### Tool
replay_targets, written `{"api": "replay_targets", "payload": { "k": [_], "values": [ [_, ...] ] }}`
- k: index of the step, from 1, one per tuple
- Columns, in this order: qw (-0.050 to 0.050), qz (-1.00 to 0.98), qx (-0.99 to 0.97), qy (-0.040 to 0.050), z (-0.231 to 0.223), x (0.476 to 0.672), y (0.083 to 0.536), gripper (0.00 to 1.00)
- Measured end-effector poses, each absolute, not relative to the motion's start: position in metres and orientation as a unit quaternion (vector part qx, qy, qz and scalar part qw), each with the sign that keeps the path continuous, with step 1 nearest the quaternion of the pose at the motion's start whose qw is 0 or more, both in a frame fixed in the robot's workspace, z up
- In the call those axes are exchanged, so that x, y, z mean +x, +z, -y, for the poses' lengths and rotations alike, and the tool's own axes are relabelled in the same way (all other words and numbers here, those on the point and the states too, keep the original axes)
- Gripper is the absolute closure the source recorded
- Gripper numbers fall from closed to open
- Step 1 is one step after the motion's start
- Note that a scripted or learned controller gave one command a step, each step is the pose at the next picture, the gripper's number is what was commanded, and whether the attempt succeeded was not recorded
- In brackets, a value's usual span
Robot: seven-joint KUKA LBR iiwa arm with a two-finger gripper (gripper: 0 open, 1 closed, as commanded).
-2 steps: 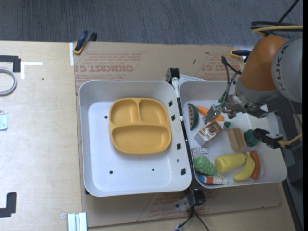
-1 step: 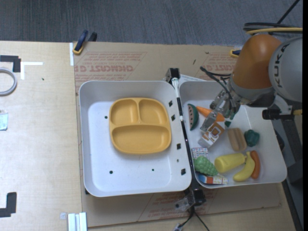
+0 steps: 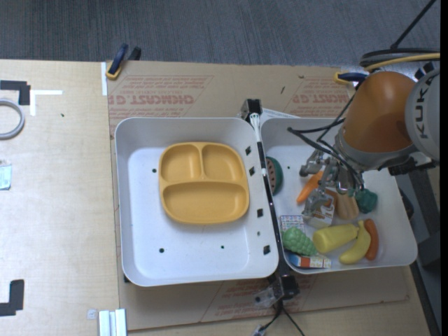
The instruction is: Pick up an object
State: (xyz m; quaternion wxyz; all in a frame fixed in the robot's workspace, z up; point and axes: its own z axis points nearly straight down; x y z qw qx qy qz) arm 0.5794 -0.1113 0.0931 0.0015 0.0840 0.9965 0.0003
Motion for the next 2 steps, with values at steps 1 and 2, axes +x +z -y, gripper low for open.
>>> {"api": "replay_targets", "payload": {
  "k": [1,2],
  "values": [
    [0.004,-0.996,0.086,0.0008,0.111,0.581,0.103,1.0],
    [0.002,-0.984,0.181,0.0001,0.107,0.56,0.226,1.0]
  ]
}}
